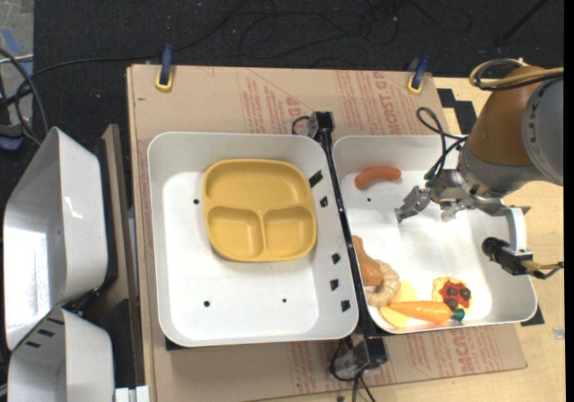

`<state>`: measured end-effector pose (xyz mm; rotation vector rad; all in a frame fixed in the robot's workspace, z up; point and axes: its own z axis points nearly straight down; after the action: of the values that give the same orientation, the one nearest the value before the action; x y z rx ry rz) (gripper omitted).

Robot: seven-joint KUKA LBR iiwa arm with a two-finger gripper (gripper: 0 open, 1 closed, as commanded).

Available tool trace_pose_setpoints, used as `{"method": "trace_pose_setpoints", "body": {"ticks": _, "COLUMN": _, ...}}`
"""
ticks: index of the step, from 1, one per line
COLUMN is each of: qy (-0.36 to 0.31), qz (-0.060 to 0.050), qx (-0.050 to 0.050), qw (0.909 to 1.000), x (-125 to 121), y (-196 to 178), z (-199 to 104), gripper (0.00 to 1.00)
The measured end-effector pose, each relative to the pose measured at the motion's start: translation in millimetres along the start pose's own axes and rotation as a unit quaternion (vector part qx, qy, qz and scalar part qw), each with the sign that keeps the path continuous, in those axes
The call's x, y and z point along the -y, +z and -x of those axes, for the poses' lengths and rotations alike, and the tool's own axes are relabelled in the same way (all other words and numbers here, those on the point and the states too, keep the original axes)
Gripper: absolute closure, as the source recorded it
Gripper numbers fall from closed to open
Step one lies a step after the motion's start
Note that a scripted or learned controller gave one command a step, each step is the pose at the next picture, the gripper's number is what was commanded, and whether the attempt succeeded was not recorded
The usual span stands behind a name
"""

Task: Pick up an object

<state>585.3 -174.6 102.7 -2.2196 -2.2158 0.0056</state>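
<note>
The tabletop (269, 95) under me is a big brown board. Two white bins sit on it side by side, touching in the middle.

The left bin (179, 301) holds a yellow plate (260, 210) with three parts in it. The plate lies flat near the top of that bin.

The right bin (502, 297) is the one I reach into. My arm (525, 135) is grey with an orange band, and it comes in from the right over this bin.

My pincer (421, 203) hangs over the upper middle of the right bin, over the bare white floor. I cannot tell if it is spread wide or squeezed together. I see no toy in it.

A toy sausage (377, 177) lies near the top of the right bin, just to the left of my pincer and a little above it. It is not touching my pincer.

The other toys lie at the bottom of the right bin, well apart from my pincer. A tan piece of toy food (375, 273) leans by the left wall. An orange carrot (420, 310) lies flat below it. A little pizza slice (452, 292) sits just beside the carrot's right end.
</note>
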Motion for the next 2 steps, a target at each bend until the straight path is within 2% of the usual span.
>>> {"method": "trace_pose_setpoints", "body": {"ticks": 1, "qy": 0.0, "qz": 0.004, "qx": 0.001, "qw": 1.0, "x": -2, "y": -15, "z": 0, "gripper": 1.0}}
{"method": "trace_pose_setpoints", "body": {"ticks": 2, "qy": -0.002, "qz": 0.006, "qx": 0.002, "qw": 1.0, "x": 5, "y": -71, "z": -4, "gripper": 1.0}}
